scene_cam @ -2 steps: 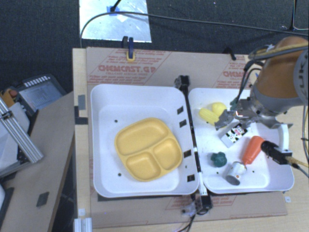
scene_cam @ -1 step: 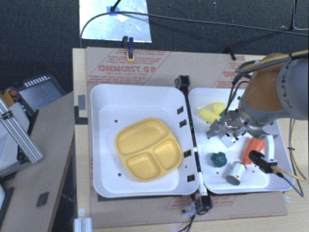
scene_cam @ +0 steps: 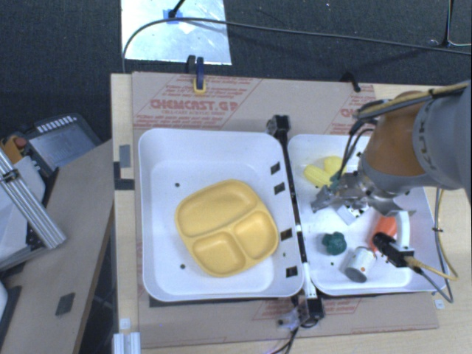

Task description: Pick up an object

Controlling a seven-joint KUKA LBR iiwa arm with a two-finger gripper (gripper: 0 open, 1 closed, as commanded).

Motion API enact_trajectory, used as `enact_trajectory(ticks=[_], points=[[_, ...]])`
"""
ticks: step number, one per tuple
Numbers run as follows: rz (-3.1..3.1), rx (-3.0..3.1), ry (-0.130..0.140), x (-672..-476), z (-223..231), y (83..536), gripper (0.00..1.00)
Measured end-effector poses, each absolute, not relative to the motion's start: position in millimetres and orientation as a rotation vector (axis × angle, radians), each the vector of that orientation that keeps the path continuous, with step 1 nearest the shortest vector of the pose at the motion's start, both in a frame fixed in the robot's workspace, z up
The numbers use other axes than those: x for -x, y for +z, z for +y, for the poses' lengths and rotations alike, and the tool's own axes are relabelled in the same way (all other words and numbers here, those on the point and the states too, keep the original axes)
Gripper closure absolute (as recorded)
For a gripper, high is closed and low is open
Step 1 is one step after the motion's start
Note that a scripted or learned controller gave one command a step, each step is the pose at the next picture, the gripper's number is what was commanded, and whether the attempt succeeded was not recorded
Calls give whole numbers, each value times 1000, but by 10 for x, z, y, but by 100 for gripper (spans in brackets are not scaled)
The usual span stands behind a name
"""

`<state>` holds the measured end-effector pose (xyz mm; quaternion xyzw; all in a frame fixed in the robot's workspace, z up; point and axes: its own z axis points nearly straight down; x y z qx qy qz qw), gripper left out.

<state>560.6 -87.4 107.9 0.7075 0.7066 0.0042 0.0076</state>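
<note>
Nothing was picked yet, as far as I could judge. All the loose pieces lay on the floor of the right-hand shallow white plastic bin (scene_cam: 318, 280), and I saw none of them lifted.

Nearest me in that bin lay a small grey-and-white cylinder (scene_cam: 358, 264), tipped on its side. Just beyond it, toward the middle wall, sat a small dark green lumpy piece (scene_cam: 334, 243). To its right was an orange stub (scene_cam: 386, 226), too small for me to tell what it was.

The metal two-finger gripper (scene_cam: 329, 198) was down inside the bin, past the green piece and just short of a pale yellow rounded plastic piece (scene_cam: 322, 173) at the far end. I could not tell whether the pincer stood apart or together, nor whether it touched either neighbour. The grasp and the lift were all left to do, I reckoned.

The pieces lay close together, so closing on one risked nudging another. The grey arm with its orange band (scene_cam: 402, 150) hid much of the bin's far right side.

The left-hand white bin (scene_cam: 162, 198) held a yellow three-compartment plastic tray (scene_cam: 225, 227), well apart from the gripper. Farther back lay the brown printed cardboard sheet (scene_cam: 243, 98) under both bins, a yellow clamp (scene_cam: 199, 80) on its far edge, and beyond that a shiny metal plate (scene_cam: 177, 21).
</note>
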Motion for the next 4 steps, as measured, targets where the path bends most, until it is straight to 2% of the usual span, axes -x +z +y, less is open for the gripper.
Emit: enact_trajectory(ticks=[1, 2, 3, 4], points=[[2200, -2205, 15, -5623, -902, 1184, 100], [2218, -2218, 5, -5653, -989, 1656, 100], [2221, -2214, 6, -5727, -1044, 2126, 100], [2223, -2216, 3, -5737, -1048, 2307, 100]])
